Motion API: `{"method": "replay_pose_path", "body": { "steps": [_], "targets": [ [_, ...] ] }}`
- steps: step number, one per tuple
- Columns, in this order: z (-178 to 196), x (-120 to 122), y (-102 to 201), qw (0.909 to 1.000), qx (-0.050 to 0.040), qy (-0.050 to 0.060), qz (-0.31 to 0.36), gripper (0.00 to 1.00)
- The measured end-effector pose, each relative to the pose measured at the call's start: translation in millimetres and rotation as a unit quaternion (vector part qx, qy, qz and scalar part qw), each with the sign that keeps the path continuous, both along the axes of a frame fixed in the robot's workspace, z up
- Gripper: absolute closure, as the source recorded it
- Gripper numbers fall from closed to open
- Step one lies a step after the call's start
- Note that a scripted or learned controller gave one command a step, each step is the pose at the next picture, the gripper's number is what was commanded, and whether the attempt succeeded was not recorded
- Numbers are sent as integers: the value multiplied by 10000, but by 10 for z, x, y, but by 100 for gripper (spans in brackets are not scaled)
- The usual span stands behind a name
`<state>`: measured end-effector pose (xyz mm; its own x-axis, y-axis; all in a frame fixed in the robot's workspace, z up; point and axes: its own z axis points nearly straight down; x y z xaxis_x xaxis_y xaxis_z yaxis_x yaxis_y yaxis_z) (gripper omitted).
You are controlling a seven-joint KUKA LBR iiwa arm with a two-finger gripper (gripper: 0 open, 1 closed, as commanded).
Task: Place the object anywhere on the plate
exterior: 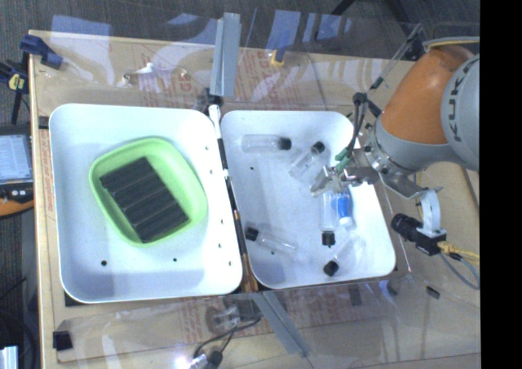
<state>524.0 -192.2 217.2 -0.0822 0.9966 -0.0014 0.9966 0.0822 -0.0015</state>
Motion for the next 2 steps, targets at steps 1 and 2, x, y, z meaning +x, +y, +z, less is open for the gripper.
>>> {"method": "replay_pose_path", "body": {
  "steps": [1, 2],
  "targets": [
    [0, 0, 1, 10000, -1, 0, 1, 0],
    [562, 354, -184, 10000, 10, -3, -65, 0]
  ]
}}
